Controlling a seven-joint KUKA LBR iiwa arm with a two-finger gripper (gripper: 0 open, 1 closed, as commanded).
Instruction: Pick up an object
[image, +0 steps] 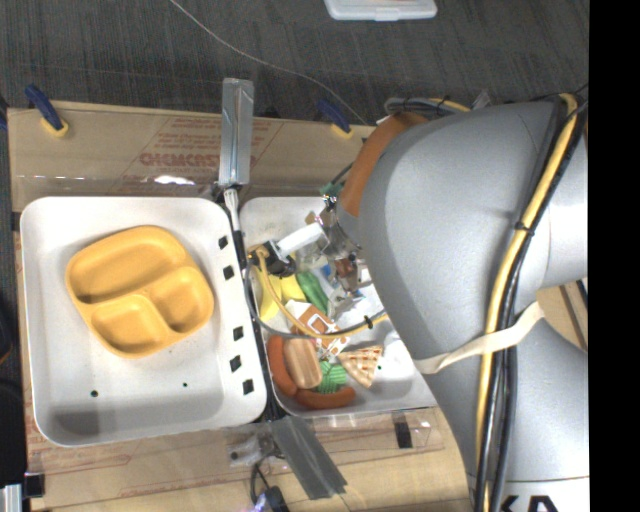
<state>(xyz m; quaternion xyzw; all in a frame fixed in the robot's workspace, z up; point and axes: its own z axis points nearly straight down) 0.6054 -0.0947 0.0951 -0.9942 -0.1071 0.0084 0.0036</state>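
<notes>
A yellow plastic divided tray (140, 288) lay in the left shallow white bin (60, 400), well apart from the clutter next door. The right white bin (275, 212) held a heap of toy food: a yellow banana-like piece (283, 292), a green piece (313, 290), a brown bun-shaped piece (301, 363), a red sausage (318, 397) at the near edge and a tan waffle-patterned wedge (364, 364). The grey arm (470, 230) with its orange band covered that bin's right side, with the gripper (343, 272) down among the food, its opening impossible to tell.

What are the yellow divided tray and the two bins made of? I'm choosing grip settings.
Yellow divided tray: probably moulded plastic, smooth and matte, one even colour with rounded compartments. Left bin and right bin: likely thin white plastic, slightly glossy, with rounded corners.
</notes>
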